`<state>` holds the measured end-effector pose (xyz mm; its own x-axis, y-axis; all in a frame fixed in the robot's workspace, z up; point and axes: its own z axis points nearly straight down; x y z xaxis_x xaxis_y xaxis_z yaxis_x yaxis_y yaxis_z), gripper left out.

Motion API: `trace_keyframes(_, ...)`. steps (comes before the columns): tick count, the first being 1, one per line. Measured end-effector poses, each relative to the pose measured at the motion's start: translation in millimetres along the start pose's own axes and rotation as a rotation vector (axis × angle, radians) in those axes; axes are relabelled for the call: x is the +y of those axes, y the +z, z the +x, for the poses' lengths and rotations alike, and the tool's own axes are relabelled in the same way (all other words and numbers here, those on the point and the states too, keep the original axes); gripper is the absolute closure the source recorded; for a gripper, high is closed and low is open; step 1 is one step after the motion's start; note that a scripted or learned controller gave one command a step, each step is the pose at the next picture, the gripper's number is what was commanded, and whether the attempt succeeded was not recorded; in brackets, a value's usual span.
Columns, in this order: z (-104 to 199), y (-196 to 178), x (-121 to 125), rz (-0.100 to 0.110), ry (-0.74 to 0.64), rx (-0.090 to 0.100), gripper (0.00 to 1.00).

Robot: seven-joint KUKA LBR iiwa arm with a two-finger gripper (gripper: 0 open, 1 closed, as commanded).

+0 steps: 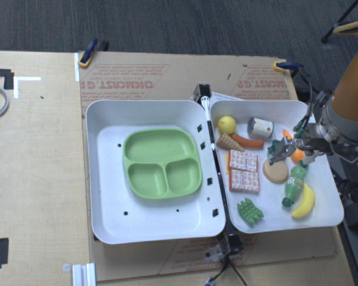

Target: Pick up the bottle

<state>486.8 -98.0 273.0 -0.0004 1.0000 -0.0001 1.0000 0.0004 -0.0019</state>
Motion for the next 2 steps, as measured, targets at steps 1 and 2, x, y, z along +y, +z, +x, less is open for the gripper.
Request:
trace_keyframes(1,0,-9,0,0.001,0.001,0.0,1.0)
trace_keyframes(2,90,52,-9,0.0,-0.152,0.0,1.0)
